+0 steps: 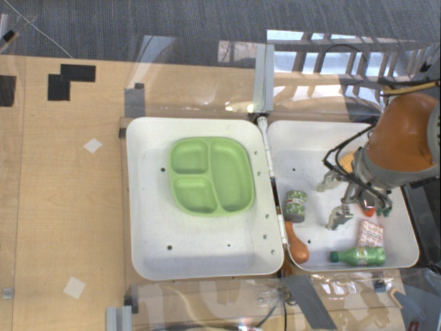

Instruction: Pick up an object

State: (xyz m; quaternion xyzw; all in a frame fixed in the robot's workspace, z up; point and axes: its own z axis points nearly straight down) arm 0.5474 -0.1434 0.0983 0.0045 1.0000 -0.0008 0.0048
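Gripper (335,200) low over right bin (310,140), fingers spread apart, nothing between them. Small can (295,205) and carrot (296,245) left of it; green bottle (357,256) and card (370,235) nearby. Green plate (210,176) in left bin (148,205).

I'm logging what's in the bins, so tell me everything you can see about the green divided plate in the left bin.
The green divided plate is light lime green and looks like smooth plastic. It is a rounded rectangle with raised ridges splitting it into three compartments: two smaller ones on the camera view's left and one long one on its right. It lies flat, right side up, near the middle of the left bin, turned slightly askew. Its compartments hold nothing, and nothing touches it but the bin floor.
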